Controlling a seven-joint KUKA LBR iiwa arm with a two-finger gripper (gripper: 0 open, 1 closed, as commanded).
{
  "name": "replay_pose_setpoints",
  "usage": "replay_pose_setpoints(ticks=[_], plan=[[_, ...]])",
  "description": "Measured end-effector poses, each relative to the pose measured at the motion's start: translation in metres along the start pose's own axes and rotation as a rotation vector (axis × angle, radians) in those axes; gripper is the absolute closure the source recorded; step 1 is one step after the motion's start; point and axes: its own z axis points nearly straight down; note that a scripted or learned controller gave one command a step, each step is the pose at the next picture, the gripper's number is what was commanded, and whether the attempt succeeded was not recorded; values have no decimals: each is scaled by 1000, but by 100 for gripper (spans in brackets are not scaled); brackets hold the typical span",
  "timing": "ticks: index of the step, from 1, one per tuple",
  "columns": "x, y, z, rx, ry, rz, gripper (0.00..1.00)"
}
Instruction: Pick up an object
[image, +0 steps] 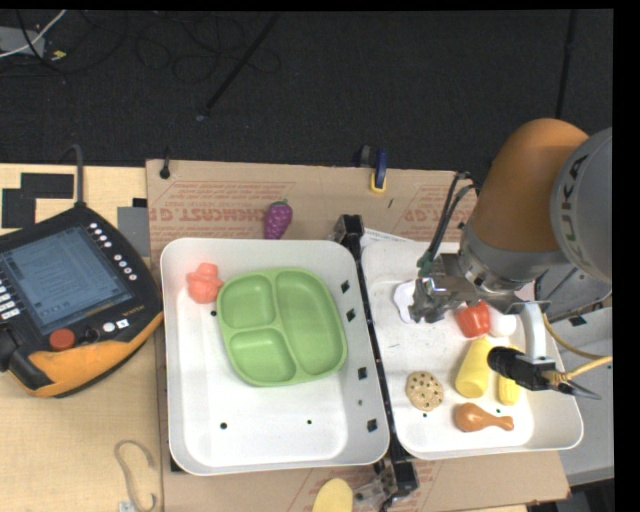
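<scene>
The gripper (430, 300) hangs low in the upper left part of the right bin (570, 430), right of the frame's middle, and whether it is wide or narrow I cannot tell, because the dark wrist covers it. Just beside it lie a small white piece (404, 298) and a red object (473, 320); lower in the same bin are a yellow object (473, 370), a cookie (424, 390) and an orange drumstick (482, 418). The risk, I think, is a grasp that closes between two things: the red and yellow objects lie near each other, so one can be pushed away or both squeezed together. The divider (362, 330) between the bins is near on the left, so there is little room on that side. More open floor lies in the lower left of this bin. The left bin (260, 440) holds a green tray (280, 327) and a pink toy (203, 283), well apart from the arm.
</scene>
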Motion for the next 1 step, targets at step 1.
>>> replay_pose_setpoints(ticks=[1], plan=[[-10, -2, -10, -1, -1, 0, 100]])
